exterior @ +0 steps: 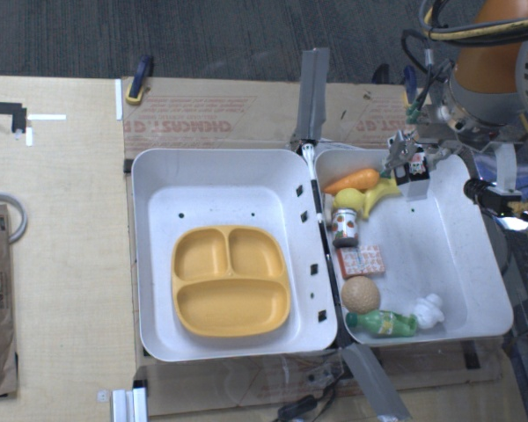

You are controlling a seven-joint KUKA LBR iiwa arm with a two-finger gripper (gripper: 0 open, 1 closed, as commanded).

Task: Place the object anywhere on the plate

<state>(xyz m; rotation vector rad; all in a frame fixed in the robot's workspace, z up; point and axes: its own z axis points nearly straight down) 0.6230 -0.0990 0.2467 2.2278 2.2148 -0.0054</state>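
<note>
Hovering over the right bin (475, 262) near a banana (370, 200), the gripper (407, 161) grasps nothing visible; the yellow plate (231, 281) awaits.

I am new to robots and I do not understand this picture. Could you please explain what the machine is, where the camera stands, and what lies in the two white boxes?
The one camera looks down at a slant on a bench. The grey and orange machine at the right is a robot arm; its gripper hangs over the right bin. That bin holds a carrot, a banana, a small can, a small red box, a brown ball, a green bottle and something white. The left bin holds a yellow divided plate. I see nothing in the jaws.
</note>
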